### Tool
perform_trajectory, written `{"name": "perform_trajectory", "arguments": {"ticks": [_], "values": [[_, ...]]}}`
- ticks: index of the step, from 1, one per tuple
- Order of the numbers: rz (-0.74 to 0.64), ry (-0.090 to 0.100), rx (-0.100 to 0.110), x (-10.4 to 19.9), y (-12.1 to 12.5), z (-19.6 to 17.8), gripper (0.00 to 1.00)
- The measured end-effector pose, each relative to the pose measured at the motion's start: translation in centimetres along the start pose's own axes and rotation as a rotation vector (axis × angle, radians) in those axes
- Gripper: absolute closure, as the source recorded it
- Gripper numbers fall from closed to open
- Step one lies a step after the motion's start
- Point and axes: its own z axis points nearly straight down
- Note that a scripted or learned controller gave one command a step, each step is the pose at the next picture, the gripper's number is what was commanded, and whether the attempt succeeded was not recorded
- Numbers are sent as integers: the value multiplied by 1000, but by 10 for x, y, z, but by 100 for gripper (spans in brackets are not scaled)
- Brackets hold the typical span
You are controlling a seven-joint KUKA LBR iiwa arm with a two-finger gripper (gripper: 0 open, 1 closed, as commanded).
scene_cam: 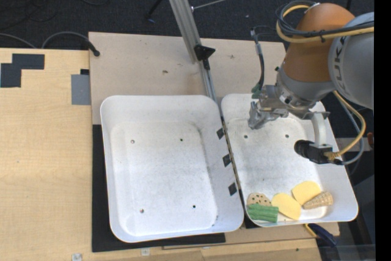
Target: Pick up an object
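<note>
Several small toy food pieces lie at the near end of the right bin (287, 150): a brown spotted cookie (259, 199), a green pod (263, 212), two yellow pieces (287, 206) (305, 191) and a tan ridged cone (318, 200). My gripper (258, 115) hangs over the far left part of that bin, well away from the pieces, with nothing seen between its fingers. The grey arm with its orange band (317, 40) comes in from the right.
The left bin (162, 165) lies beside the right one, with black clips (226, 159) along the shared wall. A slanted aluminium post (183, 15) rises behind the bins. A black cable connector (311, 151) hangs over the right bin's right side.
</note>
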Motion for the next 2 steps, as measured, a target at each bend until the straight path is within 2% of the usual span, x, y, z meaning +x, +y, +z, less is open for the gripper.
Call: {"name": "perform_trajectory", "arguments": {"ticks": [2], "values": [[1,-1,3,106,-27,5,100]]}}
